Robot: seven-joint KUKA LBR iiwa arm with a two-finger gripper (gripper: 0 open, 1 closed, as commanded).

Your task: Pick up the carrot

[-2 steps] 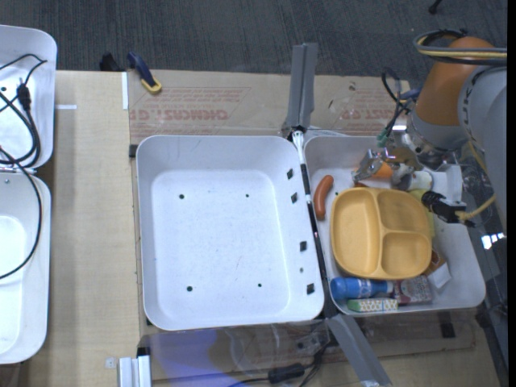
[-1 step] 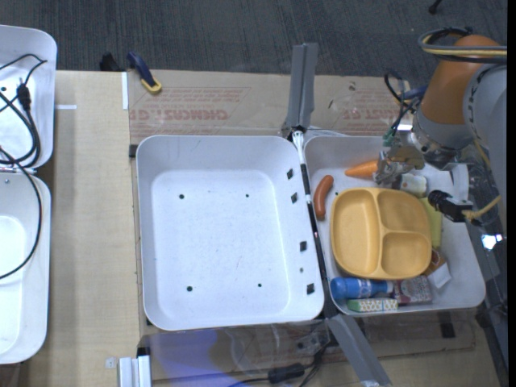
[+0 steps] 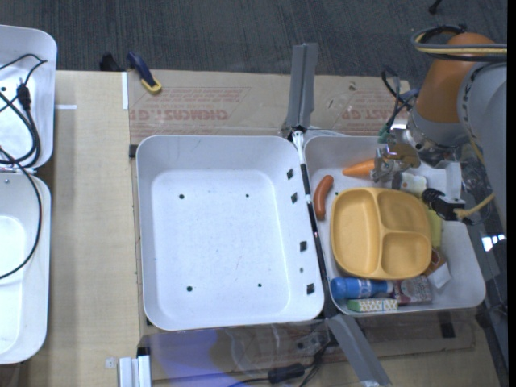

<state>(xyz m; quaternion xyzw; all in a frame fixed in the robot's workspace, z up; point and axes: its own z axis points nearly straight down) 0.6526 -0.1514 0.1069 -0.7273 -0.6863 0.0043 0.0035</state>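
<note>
Landmark: yellow divided plate (image 3: 381,234), lying flat in the right bin (image 3: 476,285) and taking up most of its floor, so other items are crowded to the edges.

- Carrot (image 3: 359,168): just beyond the plate's far left corner, lying flat, thin tip pointing away from the arm.
- Gripper (image 3: 389,165): at the carrot's thick end, beyond the plate's far rim; its opening cannot be told, nor whether it grips.
- Sausage (image 3: 322,195): just left of the plate, along the bin wall.
- Blue bottle (image 3: 360,287): touching the plate's near edge, lying on its side.
- Left bin (image 3: 218,232): left of the plate, past the divider.

Judgement: approach appears aimed at the thick end, the side nearest the arm.
</note>
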